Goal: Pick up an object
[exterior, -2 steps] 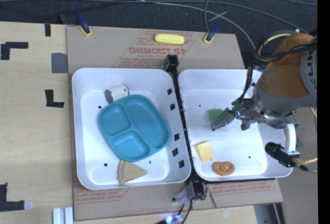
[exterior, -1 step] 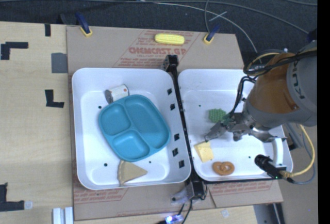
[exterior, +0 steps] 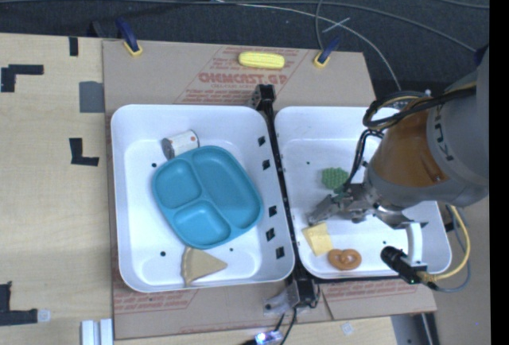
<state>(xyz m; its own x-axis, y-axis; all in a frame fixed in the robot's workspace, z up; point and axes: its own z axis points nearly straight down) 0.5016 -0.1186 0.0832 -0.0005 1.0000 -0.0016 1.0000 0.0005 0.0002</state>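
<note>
The end effector (exterior: pixel 324 212) hangs low in the right bin (exterior: pixel 413 117), just above a yellow block (exterior: pixel 318 239). I cannot tell how it is set. The block looks light and stiff, so squeeze its flat sides.

Left bin (exterior: pixel 127 176) is mostly hogged by the blue divided plate (exterior: pixel 208 194), leaving just rim gaps, while the right bin (exterior: pixel 318 125) has open floor at its back, arm (exterior: pixel 421 153) looming over the rest.

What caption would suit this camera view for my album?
Robot gripper reaching into the right bin among toy foods; blue plate in the left bin.
</note>
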